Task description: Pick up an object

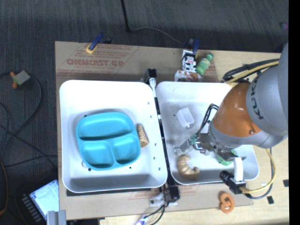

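From the overhead camera, your main risk is a miss: the croissant-shaped pastry (187,166) lies just below-left of the pincer (202,144), curved and close to the right bin's (168,95) front wall, so a closing grip could nudge it aside or scrape the bin. A clear plastic piece (184,117) sits above-left, well apart from the pastry. You cannot tell how the pincer stands; the wrist hides it, and nothing visible sits within it.
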Controlling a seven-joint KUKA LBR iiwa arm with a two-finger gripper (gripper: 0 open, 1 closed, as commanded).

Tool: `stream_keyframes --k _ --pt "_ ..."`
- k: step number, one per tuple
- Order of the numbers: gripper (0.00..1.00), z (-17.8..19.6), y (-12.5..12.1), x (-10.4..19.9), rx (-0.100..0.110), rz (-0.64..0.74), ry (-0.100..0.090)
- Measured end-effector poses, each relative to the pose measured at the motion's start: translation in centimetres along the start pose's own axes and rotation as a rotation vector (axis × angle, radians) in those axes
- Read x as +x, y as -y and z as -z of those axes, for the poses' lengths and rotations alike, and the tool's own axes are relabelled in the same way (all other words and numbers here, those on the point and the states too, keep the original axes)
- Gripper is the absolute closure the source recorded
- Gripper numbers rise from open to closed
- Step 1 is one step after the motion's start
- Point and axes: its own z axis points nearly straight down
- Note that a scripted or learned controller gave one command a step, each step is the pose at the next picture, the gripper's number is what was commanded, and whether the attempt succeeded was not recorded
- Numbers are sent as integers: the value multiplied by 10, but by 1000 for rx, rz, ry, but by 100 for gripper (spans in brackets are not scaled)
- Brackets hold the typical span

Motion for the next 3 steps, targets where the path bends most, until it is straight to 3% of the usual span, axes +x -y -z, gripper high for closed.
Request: stream_keyframes --k 1,2,3 --pt "0 -1 -29 -15 7 3 -5" --pt "0 13 -18 -18 12 3 -6" --pt "0 19 3 -2 13 2 -6"
